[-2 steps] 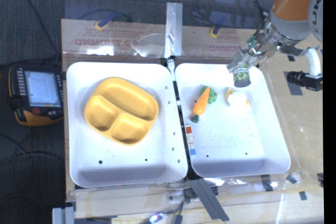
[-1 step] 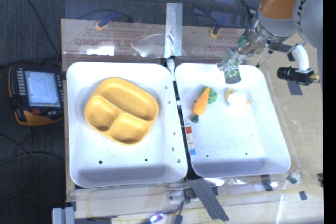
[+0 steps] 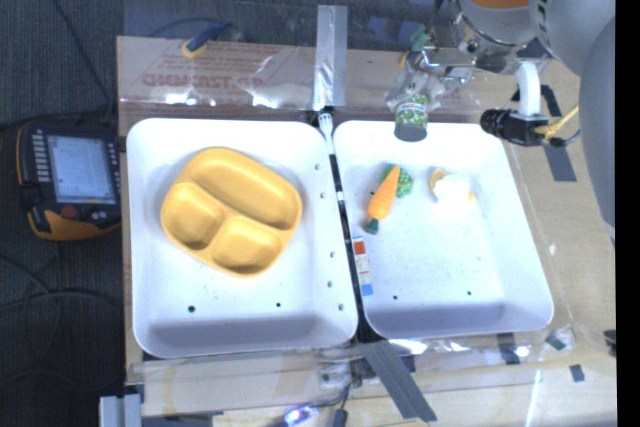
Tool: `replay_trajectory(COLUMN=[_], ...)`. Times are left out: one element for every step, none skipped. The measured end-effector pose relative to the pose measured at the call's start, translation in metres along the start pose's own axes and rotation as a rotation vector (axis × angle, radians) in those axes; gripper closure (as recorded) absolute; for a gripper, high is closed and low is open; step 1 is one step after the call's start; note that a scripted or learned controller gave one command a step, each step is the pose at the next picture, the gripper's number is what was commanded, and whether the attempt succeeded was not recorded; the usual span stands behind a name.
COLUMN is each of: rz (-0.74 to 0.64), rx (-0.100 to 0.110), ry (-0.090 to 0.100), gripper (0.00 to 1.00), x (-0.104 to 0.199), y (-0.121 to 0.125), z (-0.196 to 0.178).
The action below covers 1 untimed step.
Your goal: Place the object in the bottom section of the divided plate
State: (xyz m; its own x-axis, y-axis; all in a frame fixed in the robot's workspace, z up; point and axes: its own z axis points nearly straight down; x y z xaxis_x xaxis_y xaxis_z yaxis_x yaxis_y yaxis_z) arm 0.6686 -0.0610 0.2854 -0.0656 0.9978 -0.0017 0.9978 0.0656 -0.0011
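Object: small green-and-white piece (image 3: pixel 411 118) at my fingertips, above right bin's far rim | Plate: yellow divided plate (image 3: pixel 231 209) lay flat in left bin.

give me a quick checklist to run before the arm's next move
1. Thing between the end effector's fingers: ok, a small green and grey object hangs there, at the right bin's far rim.
2. What that object is: cannot tell, too small.
3. Plate in place: ok, yellow, in the left bin, its sections look free.
4. Which section counts as bottom: cannot tell, the plate sits turned; likely one of the two small near ones.
5. Path over the divider: ok, nothing stands tall there.
6. Carrot and white-yellow piece out of the way: ok, both lie flat in the right bin.
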Motion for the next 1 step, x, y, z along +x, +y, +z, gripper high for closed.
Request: replay_trajectory(rz=[-0.065], rx=[0.003], ry=[0.001], gripper=[1.00], x=[0.0667], y=[-0.0443], z=[0.0487])
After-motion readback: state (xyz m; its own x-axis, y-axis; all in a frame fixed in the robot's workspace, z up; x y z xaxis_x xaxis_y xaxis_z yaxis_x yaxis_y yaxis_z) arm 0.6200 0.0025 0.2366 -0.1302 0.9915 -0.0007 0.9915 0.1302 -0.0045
